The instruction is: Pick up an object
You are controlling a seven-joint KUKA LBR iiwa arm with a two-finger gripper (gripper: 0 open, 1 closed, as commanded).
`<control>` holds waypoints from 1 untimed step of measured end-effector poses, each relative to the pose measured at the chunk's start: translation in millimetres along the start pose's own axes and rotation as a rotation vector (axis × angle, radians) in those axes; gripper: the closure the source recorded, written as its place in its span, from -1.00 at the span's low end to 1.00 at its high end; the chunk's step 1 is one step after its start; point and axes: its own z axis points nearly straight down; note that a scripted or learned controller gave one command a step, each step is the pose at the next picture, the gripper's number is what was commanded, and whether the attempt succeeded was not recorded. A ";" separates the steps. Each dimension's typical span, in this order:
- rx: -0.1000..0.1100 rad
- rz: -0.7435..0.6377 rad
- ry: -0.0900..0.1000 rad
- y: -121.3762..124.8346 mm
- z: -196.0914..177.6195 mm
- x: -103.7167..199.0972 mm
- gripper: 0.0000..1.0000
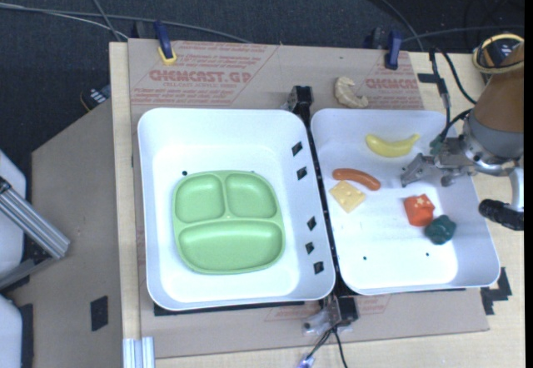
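While the arm reaches in from the right, its jaws [420, 168] hang over the right bin [391, 275], and whether they are spread or pressed together cannot be told. The red object [419, 210] lies just below them, apart from them, with the green object [440, 230] beside it. The banana [391, 144], sausage [356, 179] and cheese wedge [347, 196] lie to the left; a green divided plate [227, 221] sits in the left bin [158, 191].

A divided plate [227, 221] lies in the left bin [158, 191]; five food items lie in the right bin [391, 271].
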 end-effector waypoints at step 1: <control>-0.005 -0.001 -0.005 1.1 -14.2 -1.1 1.00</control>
